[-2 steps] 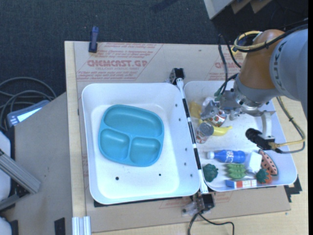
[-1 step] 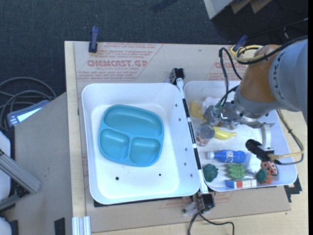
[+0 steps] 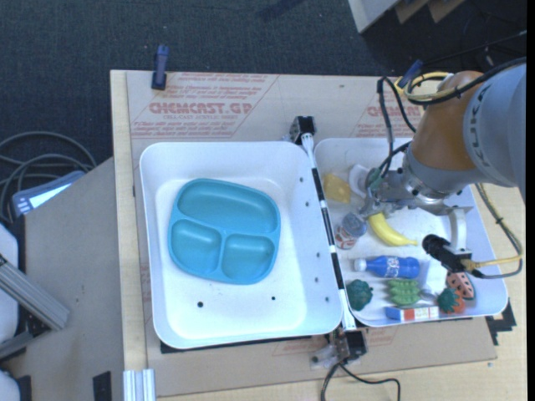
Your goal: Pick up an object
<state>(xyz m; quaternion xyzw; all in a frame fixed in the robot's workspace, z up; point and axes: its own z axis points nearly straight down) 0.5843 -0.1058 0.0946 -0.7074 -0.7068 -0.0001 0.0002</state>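
Near bench edge, 6 o'clock: black clip (image 3: 351, 343) at the foot of the seam between the bins. Left bin (image 3: 159, 299) holds one blue divided tray (image 3: 224, 230), three compartments. Right bin (image 3: 493, 295) holds the clutter: one banana (image 3: 389, 230), one yellow piece (image 3: 338, 188) at its 11 o'clock, one small can (image 3: 349, 228), one blue bottle (image 3: 391, 266), two green toys (image 3: 359, 292) (image 3: 404, 291), one red-and-white tube (image 3: 411, 313), one strawberry-like piece (image 3: 457, 290).

Gripper (image 3: 380, 197) hangs low over the upper part of the right bin, under the orange wrist band. Finger state: cannot tell, the wrist body covers them.

Likeliest target, judged: the banana. It lies just beside the gripper at its 5 o'clock, long axis running roughly 10 to 4 o'clock. The can sits near, at the gripper's 8 o'clock.

One arm only; reach is short. The grasp wants the fingers closing across the banana's short axis.
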